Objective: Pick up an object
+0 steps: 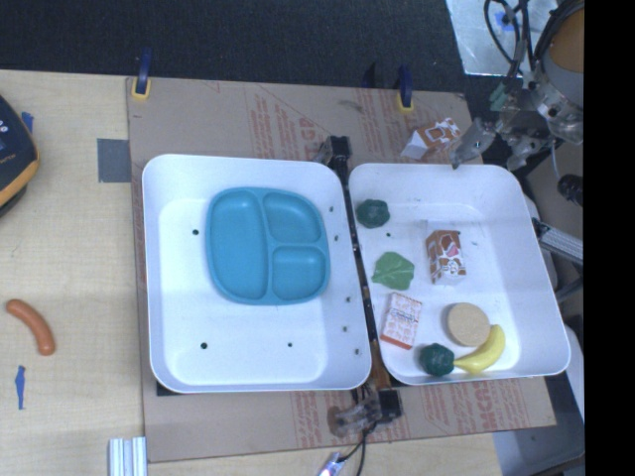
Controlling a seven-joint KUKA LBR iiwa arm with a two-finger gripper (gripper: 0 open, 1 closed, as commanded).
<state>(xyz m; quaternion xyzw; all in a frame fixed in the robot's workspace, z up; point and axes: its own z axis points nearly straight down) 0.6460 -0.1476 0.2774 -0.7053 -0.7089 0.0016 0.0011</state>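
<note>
The right bin [516, 216] holds several items. A dark green lump [373, 213] and a green leaf [394, 269] lie on its left side. A brown and white packet [445, 255] sits in the middle, with a small red and white packet [402, 320] nearer the front. Along the front edge are a tan disc [465, 323], a yellow banana [483, 351] and a second dark green lump [436, 359]. My gripper [493, 153] hangs above the bin's far right rim, open, with nothing between its fingers.
In the left bin [169, 266] rests a blue divided plate [267, 244]. A snack packet [434, 139] lies on the cardboard just behind the right bin, close to my gripper. On the bench at far left are a sausage [32, 325] and a yellow-black device [15, 152].
</note>
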